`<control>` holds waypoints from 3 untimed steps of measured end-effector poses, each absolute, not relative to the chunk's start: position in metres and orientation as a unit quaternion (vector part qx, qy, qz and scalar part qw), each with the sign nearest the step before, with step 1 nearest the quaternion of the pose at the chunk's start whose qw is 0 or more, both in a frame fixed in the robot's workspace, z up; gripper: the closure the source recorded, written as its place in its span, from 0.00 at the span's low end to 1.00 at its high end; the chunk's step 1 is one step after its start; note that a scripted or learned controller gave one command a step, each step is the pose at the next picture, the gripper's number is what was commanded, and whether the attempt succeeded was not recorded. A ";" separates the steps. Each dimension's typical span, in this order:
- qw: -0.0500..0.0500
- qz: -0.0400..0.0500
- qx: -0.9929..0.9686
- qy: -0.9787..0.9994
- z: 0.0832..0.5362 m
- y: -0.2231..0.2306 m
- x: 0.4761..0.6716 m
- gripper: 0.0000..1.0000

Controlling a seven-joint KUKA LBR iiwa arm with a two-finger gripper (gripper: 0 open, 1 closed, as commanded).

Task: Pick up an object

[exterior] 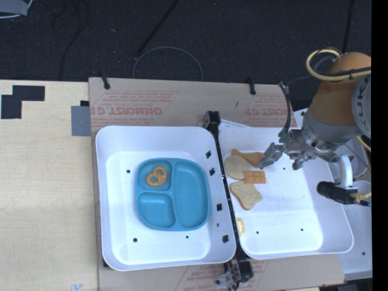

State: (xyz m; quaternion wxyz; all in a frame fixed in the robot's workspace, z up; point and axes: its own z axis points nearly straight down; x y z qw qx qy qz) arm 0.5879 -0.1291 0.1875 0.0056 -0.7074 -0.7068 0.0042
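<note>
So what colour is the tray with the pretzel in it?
Blue. The tray sits in the left bin, shown best in the camera view.

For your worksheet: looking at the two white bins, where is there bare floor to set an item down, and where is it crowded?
Right bin: bare floor along the near and right side, below the bread slice. Its upper left is crowded by cracker, food pieces and the gripper. Left bin: a bare margin around the blue tray.

Bins (115, 162) smooth glossy white plastic; blue tray (188, 193) matt plastic; cardboard sheet (151, 105) under them matt brown; surface (42, 193) pale wood-look.
</note>
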 end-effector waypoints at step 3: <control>0.001 -0.001 -0.708 -0.707 0.088 -0.127 0.584 0.00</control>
